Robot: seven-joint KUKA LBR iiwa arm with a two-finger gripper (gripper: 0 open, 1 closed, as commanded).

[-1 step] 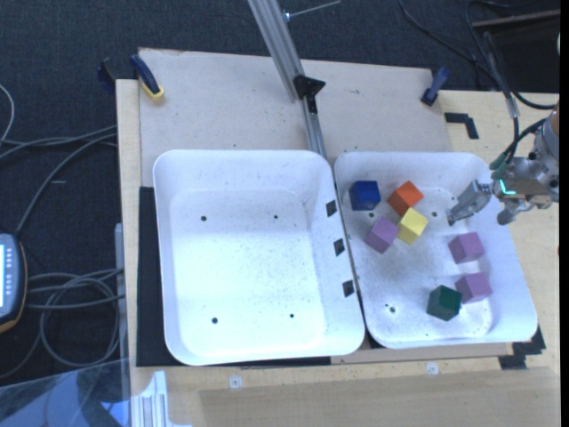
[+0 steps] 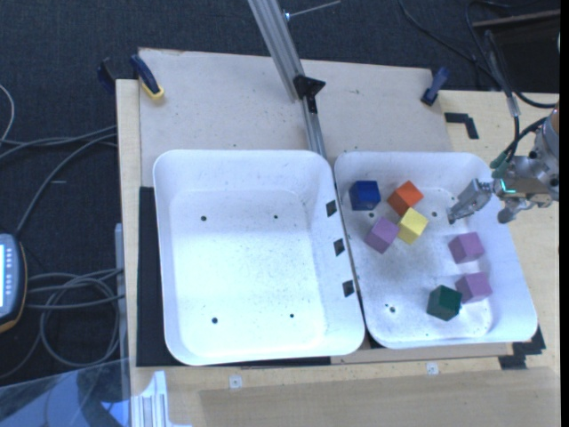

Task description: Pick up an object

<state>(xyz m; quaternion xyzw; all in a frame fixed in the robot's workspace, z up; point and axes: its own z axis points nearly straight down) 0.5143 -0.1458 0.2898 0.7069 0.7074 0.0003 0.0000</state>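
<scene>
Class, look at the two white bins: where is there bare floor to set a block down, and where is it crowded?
The left bin offers bare floor wall to wall. In the right bin, bare floor lies along the front-left, between the divider and the green cube. It is crowded around the blue cube, orange cube and yellow cube.

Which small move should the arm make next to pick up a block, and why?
Probably shift the pincer slightly toward the purple cube just below it in the view, then descend. The pincer hovers over the right bin near its right rim with nothing between its fingers. That cube stands apart from the others, while the orange cube and yellow cube are clustered.
</scene>
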